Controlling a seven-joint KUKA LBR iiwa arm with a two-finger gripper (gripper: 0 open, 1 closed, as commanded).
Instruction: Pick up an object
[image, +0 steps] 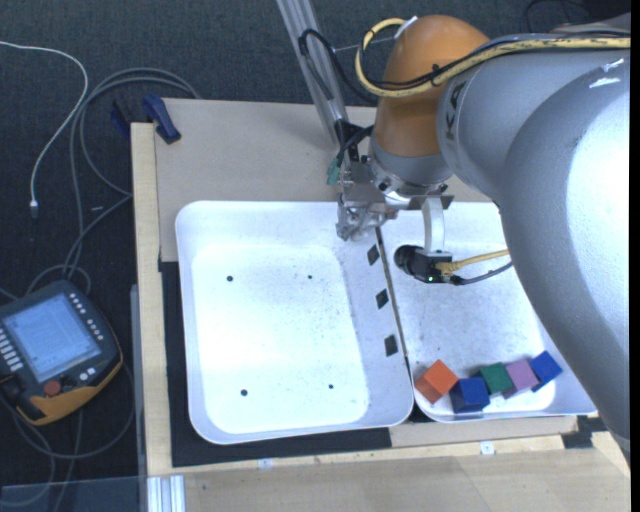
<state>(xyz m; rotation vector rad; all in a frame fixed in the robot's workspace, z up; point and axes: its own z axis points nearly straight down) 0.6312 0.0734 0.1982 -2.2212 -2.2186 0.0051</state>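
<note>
A pale tan tabletop (250, 150) stands on dark carpeted floor (60, 150). Grey cables (95, 95) trail across the floor at the left, near a handheld control pendant (55, 345) with a lit screen. A blue clamp (160, 118) grips the tabletop's far-left corner.

I count two shallow white plastic bins side by side on my surface: the left bin (270, 330) and the right bin (470, 320). In the right bin I count five small cubes: one orange cube (436, 380), two blue cubes (469, 395) (546, 367), one green cube (496, 379) and one purple cube (521, 375). Along the divide between the bins I count three small black square markers (381, 298).
</note>
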